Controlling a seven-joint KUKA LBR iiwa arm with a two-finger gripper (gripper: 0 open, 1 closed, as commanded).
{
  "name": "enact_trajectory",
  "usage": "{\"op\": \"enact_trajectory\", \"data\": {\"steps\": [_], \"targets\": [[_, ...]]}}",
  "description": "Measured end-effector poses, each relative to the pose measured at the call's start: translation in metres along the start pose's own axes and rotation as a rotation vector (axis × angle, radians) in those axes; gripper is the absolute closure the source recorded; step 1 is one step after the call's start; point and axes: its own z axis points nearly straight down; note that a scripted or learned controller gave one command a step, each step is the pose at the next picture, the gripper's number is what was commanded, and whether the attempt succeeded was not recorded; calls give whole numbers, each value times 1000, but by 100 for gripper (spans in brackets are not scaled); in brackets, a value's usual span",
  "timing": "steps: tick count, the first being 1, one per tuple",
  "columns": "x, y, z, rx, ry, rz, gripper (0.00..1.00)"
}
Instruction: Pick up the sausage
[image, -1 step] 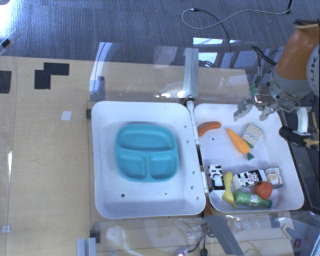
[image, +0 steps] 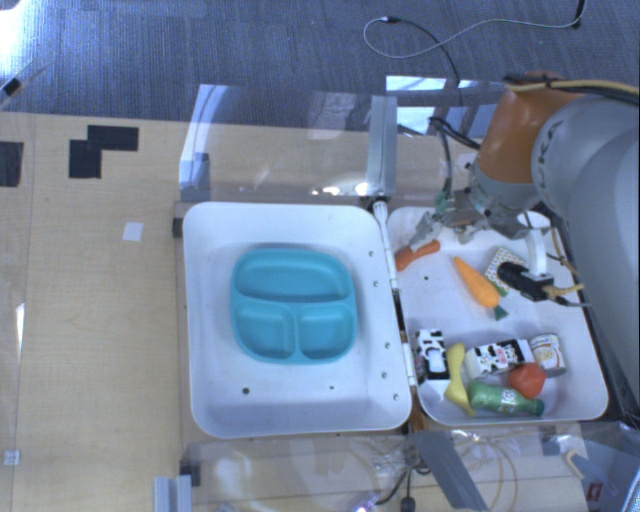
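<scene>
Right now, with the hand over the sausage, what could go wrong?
The sausage lies against the bin wall, so the hand may hit the wall or clip just one end. The carrot lies close by; a missed close could nudge it or roll the sausage away.

We see a bulky arm (image: 590, 150) with smooth, rounded pale grey housings and a broad orange band (image: 512, 135) above its wrist. Below the band sits a darker grey metal tool (image: 452, 212), and thin black cables (image: 455, 135) trail beside it.
</scene>
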Motion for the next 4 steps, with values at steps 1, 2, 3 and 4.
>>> {"op": "enact_trajectory", "data": {"steps": [1, 2, 3, 4], "targets": [[74, -30, -75, 17, 3, 208, 0], [75, -28, -84, 17, 4, 203, 100], [95, 18, -320, 14, 2, 103, 100], [81, 13, -260, 19, 1, 187, 100]]}}
